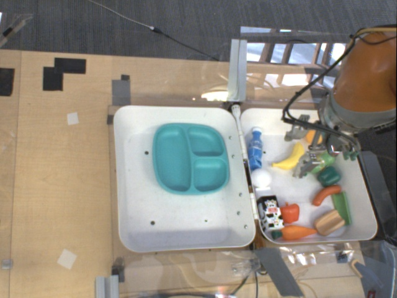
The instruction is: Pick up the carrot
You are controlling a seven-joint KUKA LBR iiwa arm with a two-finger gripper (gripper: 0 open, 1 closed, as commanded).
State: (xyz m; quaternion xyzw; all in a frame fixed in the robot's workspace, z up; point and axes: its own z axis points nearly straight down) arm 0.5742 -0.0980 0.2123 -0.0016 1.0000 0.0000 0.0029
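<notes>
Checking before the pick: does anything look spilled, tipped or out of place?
Nothing stands out. The carrot lies flat at the right bin's front edge among other toy foods; the teal plate sits level in the left bin.

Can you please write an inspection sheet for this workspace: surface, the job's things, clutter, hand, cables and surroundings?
Surface: wooden bench with two white bins; left bin, right bin.
Job's things: carrot lies at the near edge of the right bin, apart from the hand.
Clutter: teal divided plate in the left bin; blue bottle, banana, green pepper, bread piece and other toy food in the right bin.
Hand: hand hangs above the right bin beside the banana; finger state cannot be told.
Cables: black cable on the arm; thin line across the floor.
Surroundings: dark carpet behind the bench.
</notes>
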